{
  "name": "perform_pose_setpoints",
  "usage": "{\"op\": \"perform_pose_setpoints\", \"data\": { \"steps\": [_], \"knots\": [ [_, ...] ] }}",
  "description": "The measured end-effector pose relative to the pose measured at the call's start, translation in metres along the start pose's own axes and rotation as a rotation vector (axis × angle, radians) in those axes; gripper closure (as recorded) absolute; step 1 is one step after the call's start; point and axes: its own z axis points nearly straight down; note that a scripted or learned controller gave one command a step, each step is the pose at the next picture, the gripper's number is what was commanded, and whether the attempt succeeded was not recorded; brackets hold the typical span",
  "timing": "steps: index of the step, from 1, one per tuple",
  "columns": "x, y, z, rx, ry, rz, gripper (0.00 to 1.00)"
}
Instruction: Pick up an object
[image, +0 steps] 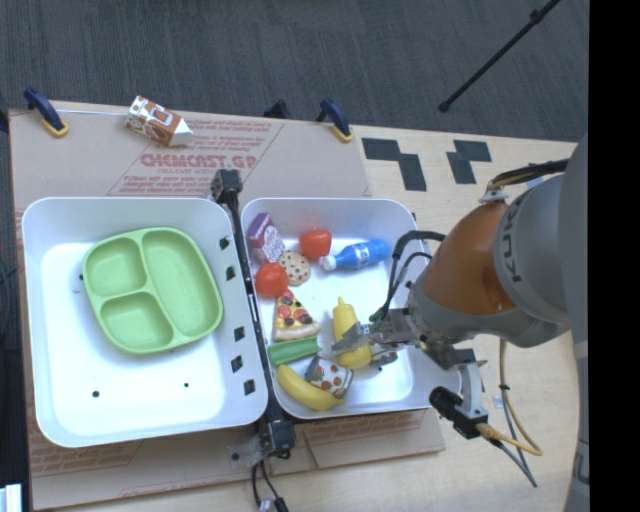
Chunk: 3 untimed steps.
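Observation:
The right bin (400, 215) holds several toy foods: a purple carton (265, 238), a red tomato (315, 243), a blue bottle (356, 255), a cookie (294, 267), a red fruit (271, 280), a pizza slice (295, 316), a yellow squeeze bottle (344, 316), a green cucumber (291, 351), a banana (303, 388) and a patterned round piece (328, 377). My gripper (352, 350) is low in the bin's front right part, just below the yellow bottle. It sits over a small yellow piece (356, 359), which it partly hides.
The left bin (50, 400) carries a green divided plate (150, 290). A small carton (156, 120) lies on the cardboard behind the bins. The black divider (240, 300) runs between the bins. The arm's orange band (470, 270) overhangs the right bin's right wall.

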Motion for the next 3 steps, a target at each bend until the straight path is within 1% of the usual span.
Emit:
{"op": "perform_pose_setpoints", "data": {
  "steps": [1,2,3],
  "knots": [
    [0.046,-0.001,-0.171,0.002,-0.001,0.006,1.00],
    [0.001,0.060,-0.082,0.009,0.000,0.008,1.00],
    [0.050,0.134,-0.185,0.003,0.000,0.007,1.00]
  ]
}}
